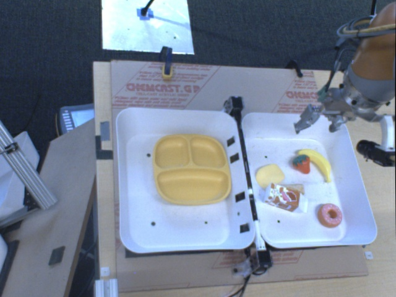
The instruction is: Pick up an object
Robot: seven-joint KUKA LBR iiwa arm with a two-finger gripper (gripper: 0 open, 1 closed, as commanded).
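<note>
The right bin [352, 228] holds a yellow banana [317, 163], a small red strawberry [301, 163], a pale yellow round piece [270, 174], a red-and-white packet [284, 197] and a pink frosted donut [330, 215]. My gripper [320, 120] hangs over the far edge of the right bin, above and behind the banana. Its two fingers [304, 119] stand spread apart with nothing between them.
The left bin [133, 228] carries a yellow divided tray [190, 168]. A black divider clip strip [241, 166] runs between the bins. A grey panel [147, 16] lies at the back, and a side table [43, 184] stands at the left.
</note>
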